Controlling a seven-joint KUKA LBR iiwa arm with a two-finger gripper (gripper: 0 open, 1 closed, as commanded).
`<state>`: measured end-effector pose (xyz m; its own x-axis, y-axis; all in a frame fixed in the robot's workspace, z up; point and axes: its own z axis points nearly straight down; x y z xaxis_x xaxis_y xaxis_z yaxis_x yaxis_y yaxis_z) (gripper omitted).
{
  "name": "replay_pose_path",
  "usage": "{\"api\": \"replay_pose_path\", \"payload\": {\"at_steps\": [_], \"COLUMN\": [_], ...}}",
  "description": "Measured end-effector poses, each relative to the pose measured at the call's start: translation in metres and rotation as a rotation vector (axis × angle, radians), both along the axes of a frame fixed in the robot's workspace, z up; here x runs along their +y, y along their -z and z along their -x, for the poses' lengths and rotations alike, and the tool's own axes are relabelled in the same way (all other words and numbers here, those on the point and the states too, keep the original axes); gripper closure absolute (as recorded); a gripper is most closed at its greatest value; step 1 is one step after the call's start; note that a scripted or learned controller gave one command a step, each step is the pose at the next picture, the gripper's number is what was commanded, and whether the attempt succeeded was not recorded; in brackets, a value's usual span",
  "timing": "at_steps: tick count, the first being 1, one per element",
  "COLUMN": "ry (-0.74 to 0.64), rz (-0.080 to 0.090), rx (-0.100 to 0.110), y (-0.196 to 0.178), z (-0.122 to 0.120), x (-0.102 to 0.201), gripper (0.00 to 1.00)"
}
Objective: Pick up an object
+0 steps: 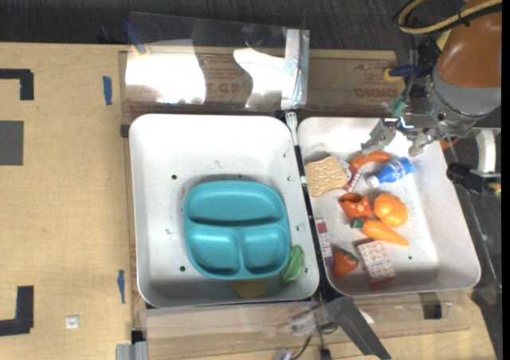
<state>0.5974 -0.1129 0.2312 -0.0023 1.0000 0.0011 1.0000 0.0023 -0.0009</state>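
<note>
Hovering over the far edge of the right bin (458, 267), the gripper (398, 137) is seen with its two fingers spread apart and nothing between them, so it is released and no grasp has been made; it is poised above the clutter, presumably so that a descent can be aimed. The candidates for picking are gathered in that bin: a cracker-like tan square (324, 176) lies against the dividing wall, a small bottle with a blue end (390, 171) sits just below the fingertips, a red pepper-shaped piece (356, 206) touches an orange fruit (390, 209), and a carrot (383, 232) lies just beneath them; a small printed packet (375, 260) rests nearer the front wall. The left bin (159, 143) bears a teal divided tray (236, 228) with a green item (293, 264) tucked at its corner. The bottle is judged the likeliest target, being nearest the open fingers; crowding may spoil the closure.
</note>
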Motion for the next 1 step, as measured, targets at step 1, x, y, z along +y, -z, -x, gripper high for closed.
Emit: {"api": "replay_pose_path", "payload": {"at_steps": [1], "ry": [0.010], "rz": [0.001], "rx": [0.009], "y": [0.1225], "z": [-0.0038], "x": [-0.0386], "gripper": [0.00]}}
